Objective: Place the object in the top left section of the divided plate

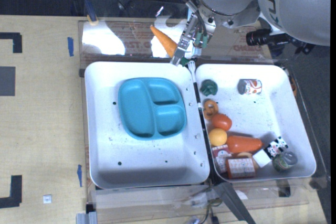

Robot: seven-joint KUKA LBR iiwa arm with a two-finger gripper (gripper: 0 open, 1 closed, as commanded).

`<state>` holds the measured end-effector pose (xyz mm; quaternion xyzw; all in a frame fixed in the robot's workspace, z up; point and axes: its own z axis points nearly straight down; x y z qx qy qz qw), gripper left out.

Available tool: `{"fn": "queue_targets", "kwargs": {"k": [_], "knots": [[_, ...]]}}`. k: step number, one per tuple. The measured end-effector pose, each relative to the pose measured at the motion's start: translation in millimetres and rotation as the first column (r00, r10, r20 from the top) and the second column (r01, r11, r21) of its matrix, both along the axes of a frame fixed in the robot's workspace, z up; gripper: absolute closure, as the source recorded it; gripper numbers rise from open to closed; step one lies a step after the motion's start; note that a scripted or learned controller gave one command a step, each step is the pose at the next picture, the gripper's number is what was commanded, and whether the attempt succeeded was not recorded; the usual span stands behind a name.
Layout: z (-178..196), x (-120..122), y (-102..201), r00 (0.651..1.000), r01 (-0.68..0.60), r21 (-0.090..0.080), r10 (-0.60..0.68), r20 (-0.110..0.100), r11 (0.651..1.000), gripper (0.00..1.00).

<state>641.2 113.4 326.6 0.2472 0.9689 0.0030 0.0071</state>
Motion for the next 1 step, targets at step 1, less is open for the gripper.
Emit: {"fn": "queue_targets", "kwargs": {"k": [1], "knots": [[17.9, 16.8, 42.1, 0.974, 0.226, 0.0, -0.226, -0.009, 0.974, 1.0]]}}
